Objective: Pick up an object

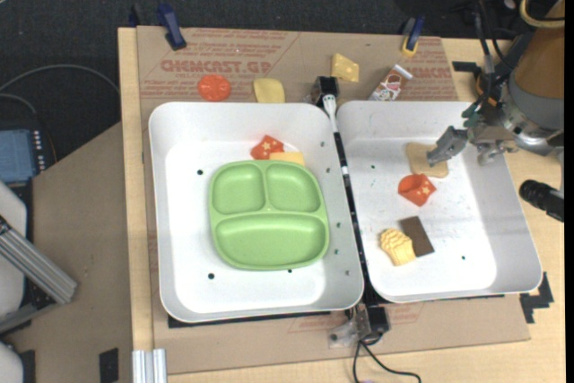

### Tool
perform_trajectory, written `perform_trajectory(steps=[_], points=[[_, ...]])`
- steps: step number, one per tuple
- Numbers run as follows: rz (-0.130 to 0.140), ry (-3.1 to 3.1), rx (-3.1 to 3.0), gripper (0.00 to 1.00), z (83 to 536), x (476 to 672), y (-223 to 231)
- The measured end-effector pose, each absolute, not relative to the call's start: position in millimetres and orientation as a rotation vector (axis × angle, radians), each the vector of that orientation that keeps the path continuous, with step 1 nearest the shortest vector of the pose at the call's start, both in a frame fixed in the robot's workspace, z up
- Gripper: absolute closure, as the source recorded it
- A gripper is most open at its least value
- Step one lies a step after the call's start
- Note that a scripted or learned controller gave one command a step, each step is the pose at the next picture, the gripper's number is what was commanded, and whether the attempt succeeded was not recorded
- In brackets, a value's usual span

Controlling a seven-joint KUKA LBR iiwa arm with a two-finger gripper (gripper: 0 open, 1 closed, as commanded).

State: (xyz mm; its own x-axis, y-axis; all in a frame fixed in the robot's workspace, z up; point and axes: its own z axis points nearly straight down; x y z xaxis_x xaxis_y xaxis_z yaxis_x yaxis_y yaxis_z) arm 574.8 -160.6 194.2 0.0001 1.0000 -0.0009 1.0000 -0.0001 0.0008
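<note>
Presently listed, all placed from the right bin (pixel 502 269): gripper (pixel 441 150) hangs over its upper middle, above a pale tan flat piece (pixel 414 159); whether it is apart or together cannot be told. Red block (pixel 417 188), at the bin's centre, free-standing. Brown slab (pixel 416 235) and yellow lumpy piece (pixel 395 246), touching, lower centre. Likely candidate: the red block, probably light, rigid toy plastic, possibly slick; best taken across opposite flat faces.

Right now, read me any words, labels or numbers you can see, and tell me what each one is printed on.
"CHEMCAST GP": red print, repeated along the top edge of the brown board under the bins; its smaller lines are too blurred to read.
Small red-and-white packet: print too small to read.
</note>
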Motion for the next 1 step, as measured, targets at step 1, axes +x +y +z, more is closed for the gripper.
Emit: perform_trajectory(steps=[1], points=[[-0.005, 2.228, 2.227, 0.00, 78.6, 535.8, -131.5]])
